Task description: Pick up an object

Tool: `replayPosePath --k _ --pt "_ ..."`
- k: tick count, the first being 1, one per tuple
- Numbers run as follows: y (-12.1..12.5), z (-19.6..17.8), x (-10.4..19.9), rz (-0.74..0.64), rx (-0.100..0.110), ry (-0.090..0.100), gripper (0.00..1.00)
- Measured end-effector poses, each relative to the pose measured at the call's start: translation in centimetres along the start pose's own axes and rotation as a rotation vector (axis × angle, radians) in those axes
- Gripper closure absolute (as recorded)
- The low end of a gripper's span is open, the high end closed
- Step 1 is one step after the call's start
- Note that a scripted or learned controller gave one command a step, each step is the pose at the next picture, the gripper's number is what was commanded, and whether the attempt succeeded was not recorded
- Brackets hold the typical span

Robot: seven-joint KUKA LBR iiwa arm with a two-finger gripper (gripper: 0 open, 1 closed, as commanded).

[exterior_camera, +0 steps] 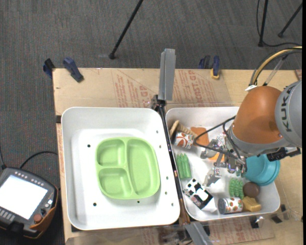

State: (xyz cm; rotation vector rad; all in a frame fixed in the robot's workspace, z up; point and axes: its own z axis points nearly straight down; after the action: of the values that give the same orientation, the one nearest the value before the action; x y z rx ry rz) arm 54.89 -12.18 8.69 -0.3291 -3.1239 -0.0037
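Gripper low in right bin, finger state unclear, grasp untellable. Risk: crowded clutter — green toy at 9 o'clock, teal bowl at 3 — likely miss.

The arm is grey and smooth, with part of a black brand name in capital letters, "KU", along its side. Just behind the fingers sits a large glossy orange band, rounded like a dome and catching a small white highlight near its top. A bundle of yellow and black cables arcs over it. Below the orange, the gripper is a cluster of silver metal parts and dark wires.
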Motion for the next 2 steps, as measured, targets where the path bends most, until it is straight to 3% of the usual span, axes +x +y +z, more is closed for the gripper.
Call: replayPosePath --k 1,2 --pt "4.2 -0.1 -4.3 0.011 0.007 -0.003 0.00" --pt "-6.1 -0.1 -5.0 0.030 0.004 -0.002 0.00"
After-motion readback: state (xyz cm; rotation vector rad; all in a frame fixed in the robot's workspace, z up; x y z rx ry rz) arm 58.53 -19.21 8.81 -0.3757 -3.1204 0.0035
